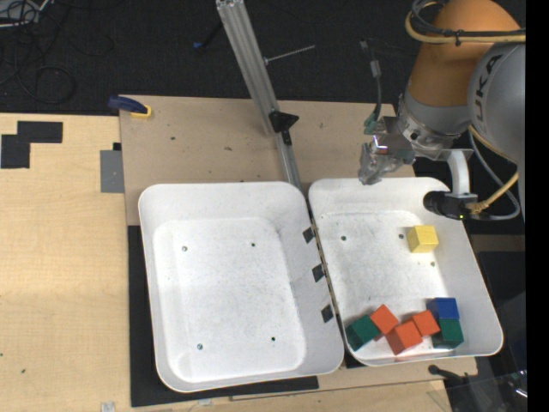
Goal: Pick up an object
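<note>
Wood bench (206,144), 2 white bins: left bin (163,230), right bin (480,299). Right bin: yellow cube (422,239) mid-right; orange, green, blue blocks (412,326) clustered at near edge. Gripper (373,172) over right bin's far rim, nothing in it; open/closed can't tell.

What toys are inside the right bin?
The right bin holds a yellow block alone, and a near-corner heap: two green blocks, three orange blocks and a blue block. Anything beneath the heap is hidden.

Grey arm (506,84), orange band (459,37), looped cables, small metal gripper (375,168).
</note>
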`<state>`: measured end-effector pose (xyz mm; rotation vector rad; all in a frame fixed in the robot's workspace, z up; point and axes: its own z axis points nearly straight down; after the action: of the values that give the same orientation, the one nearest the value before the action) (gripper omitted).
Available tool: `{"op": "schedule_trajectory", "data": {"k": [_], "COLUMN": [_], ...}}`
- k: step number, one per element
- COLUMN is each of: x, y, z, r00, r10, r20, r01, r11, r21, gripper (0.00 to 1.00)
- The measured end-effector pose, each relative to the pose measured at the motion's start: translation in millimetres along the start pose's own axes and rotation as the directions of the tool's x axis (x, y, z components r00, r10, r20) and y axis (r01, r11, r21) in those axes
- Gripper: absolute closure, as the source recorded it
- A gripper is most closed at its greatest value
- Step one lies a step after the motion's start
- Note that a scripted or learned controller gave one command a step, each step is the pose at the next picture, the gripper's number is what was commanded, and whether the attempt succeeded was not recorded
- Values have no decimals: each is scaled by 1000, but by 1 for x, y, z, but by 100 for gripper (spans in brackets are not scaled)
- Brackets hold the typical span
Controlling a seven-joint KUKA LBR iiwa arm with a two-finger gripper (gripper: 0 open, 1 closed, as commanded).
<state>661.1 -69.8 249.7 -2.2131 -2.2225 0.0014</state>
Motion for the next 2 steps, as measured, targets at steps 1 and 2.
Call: {"op": "schedule_trajectory", "data": {"k": [1, 2], "x": [54, 110], "y": [-9, -9], "z": [-4, -6], "r00": [1000, 1000], "r10": [-1, 0], "r20": [0, 1], "r01": [1, 0], "r11": [1000, 1000], "r21": [1, -2], "gripper": [100, 100]}}
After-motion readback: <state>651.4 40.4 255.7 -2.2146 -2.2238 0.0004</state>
